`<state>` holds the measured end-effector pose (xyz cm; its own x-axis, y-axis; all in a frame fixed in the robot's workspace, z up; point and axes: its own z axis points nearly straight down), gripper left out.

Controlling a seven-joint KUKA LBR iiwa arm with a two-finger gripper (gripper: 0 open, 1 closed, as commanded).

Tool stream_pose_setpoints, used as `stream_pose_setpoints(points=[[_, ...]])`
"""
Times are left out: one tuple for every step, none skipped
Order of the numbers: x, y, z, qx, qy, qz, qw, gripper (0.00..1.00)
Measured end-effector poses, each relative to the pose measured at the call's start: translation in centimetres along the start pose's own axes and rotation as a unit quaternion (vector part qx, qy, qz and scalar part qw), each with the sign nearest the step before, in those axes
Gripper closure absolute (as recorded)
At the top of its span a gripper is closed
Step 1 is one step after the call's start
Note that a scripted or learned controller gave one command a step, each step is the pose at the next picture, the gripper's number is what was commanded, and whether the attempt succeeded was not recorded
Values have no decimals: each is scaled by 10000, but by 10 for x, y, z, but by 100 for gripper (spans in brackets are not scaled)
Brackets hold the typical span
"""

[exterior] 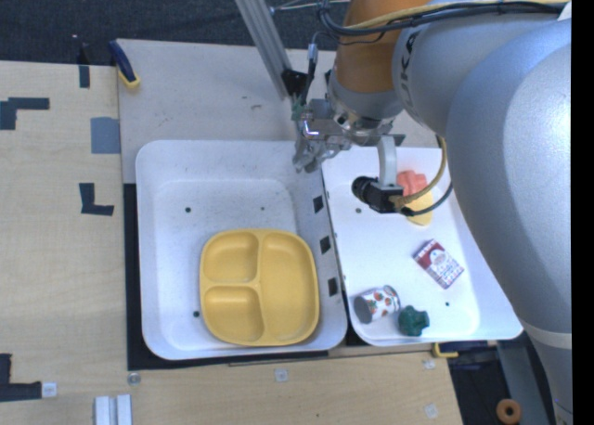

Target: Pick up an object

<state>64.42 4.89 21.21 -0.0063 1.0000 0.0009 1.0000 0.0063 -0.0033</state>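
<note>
The gripper [309, 149] hangs over the far end of the divide between the two bins; I cannot tell whether it is open or closed. Closest to it, far in the right bin [371, 256], lies an orange block [413, 181]. It looks light and stiff and is probably best pinched across its short sides. The yellow plate [260, 289] in the left bin [167, 228] looks too wide and slippery.

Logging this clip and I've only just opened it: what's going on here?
The grey arm reaches in from the right, its pincer at the far end of the divide between the two white bins. Nothing is visibly held. The left bin holds a yellow divided plate. The right bin holds a red-and-white packet, a small patterned can, a green item and an orange-and-yellow item. No pick has happened yet.
</note>
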Motion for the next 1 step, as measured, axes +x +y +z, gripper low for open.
stream_pose_setpoints(points=[[51,8,-15,-18,4,-1,10000,100]])
